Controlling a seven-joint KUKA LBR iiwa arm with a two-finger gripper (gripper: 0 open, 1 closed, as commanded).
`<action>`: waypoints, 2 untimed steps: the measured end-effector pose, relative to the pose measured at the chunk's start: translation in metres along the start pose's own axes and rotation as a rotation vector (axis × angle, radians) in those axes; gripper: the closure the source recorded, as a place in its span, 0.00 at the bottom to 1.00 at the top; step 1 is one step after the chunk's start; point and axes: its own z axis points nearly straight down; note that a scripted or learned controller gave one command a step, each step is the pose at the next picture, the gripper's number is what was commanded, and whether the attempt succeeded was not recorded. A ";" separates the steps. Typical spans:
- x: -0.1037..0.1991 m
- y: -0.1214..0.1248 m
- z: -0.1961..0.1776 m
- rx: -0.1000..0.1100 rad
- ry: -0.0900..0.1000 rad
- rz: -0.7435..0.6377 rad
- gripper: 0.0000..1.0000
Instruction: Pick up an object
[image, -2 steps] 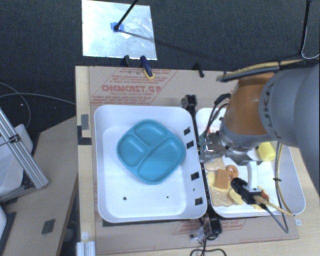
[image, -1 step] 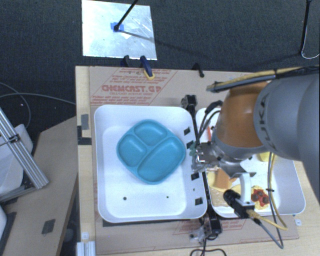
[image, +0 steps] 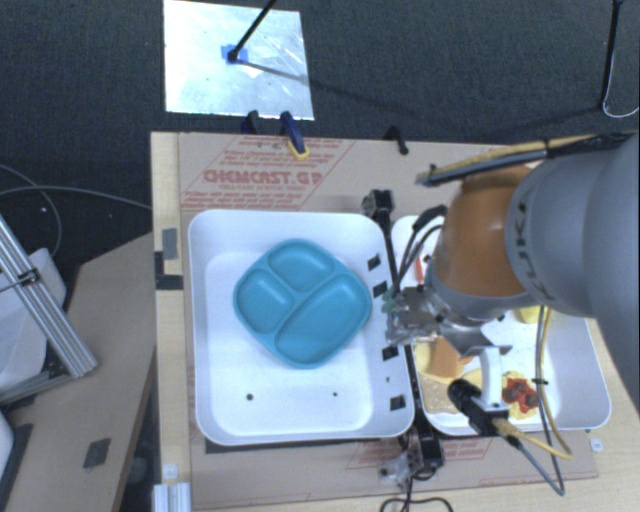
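My gripper (image: 432, 340) reaches down into the left part of the right bin (image: 598, 400), under the grey arm and its orange band. A pale orange object (image: 440, 360) lies right beneath it, partly hidden, and I cannot tell whether they touch. Near the bin's front lies a red and yellow object (image: 519, 392). A yellow piece (image: 531, 316) peeks out beside the arm. The arm covers most of this bin.
A blue divided plate (image: 303, 302) lies in the middle of the left bin (image: 300, 415). The two bins meet at a ridge with black clips (image: 392, 352). Both bins sit on a cardboard sheet (image: 262, 172).
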 end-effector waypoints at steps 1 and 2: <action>-0.015 0.004 0.002 -0.002 0.000 0.001 1.00; 0.071 0.042 -0.108 -0.014 0.003 -0.012 1.00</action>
